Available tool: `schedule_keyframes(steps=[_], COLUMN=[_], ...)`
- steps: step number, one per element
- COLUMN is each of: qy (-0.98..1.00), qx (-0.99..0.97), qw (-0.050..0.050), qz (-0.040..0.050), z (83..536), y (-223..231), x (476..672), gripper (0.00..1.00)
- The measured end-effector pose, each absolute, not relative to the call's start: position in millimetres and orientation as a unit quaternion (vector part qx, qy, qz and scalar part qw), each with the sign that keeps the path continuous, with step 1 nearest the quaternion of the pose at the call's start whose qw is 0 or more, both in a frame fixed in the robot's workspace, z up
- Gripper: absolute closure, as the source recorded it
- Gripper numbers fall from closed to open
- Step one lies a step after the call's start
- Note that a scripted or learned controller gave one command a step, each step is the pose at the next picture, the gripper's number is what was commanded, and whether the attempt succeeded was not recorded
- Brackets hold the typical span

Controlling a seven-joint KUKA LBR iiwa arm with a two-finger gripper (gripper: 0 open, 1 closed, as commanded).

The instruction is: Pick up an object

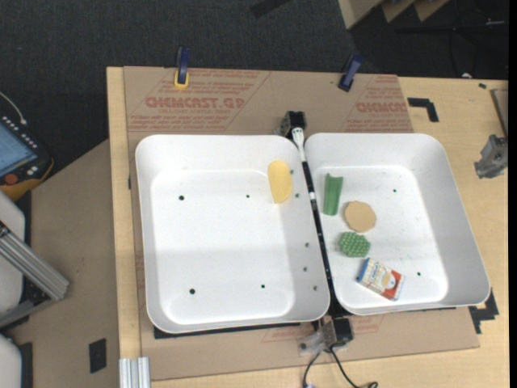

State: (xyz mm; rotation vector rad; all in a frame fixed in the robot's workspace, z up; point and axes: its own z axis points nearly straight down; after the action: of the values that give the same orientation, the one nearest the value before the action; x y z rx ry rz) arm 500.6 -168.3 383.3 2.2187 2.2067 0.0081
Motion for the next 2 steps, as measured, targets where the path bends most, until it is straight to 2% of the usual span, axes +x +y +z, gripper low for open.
schedule_keyframes(steps=[1,2], qy=[0.705,0.710], qx=[0.709,0.704], qw=[0.004,0.003], qz=[-0.0001,0.0023], z=[403.8,430.5], y=[-228.3,-145.4], x=[478.0,495.8], gripper=[1.00,1.00])
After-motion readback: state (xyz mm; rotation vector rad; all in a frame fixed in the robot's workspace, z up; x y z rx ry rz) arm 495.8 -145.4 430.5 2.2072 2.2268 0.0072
